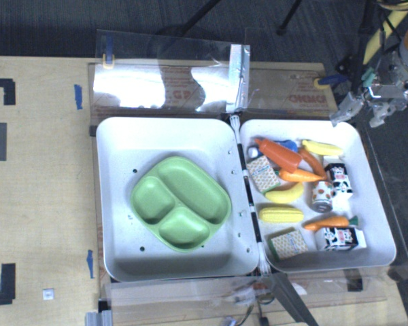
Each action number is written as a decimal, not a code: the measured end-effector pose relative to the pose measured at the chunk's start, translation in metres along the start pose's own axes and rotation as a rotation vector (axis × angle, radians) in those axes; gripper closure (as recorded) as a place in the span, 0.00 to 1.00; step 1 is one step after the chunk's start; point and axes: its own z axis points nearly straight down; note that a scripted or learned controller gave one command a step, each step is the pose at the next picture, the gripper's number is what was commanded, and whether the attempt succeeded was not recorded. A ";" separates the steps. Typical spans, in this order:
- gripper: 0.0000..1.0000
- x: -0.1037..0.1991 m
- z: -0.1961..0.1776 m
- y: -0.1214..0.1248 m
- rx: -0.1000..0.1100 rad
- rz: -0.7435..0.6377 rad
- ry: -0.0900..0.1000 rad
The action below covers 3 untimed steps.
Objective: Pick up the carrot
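Note:
A small orange carrot (328,223) with a green top lies in the right bin (379,202), near its front right, between a corn cob and a milk carton. Further back in the same bin lie longer orange vegetable pieces (280,153), crossing one another. My gripper (361,116) hangs over the bin's back right corner, well behind the carrot and above the rim. Its two fingers stand apart, open, with nothing between them.
The right bin also holds a banana (321,147), a corn cob (280,214), two milk cartons (341,237), a can (321,195) and patterned packets (262,174). A green divided plate (180,201) lies in the left bin (115,182). A clear plastic sheet (170,80) stands behind.

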 end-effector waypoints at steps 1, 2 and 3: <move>0.00 0.048 0.096 -0.010 -0.001 -0.462 0.000; 0.00 0.062 0.196 -0.061 -0.002 -0.199 -0.004; 0.00 0.068 0.195 -0.023 -0.008 -0.231 -0.016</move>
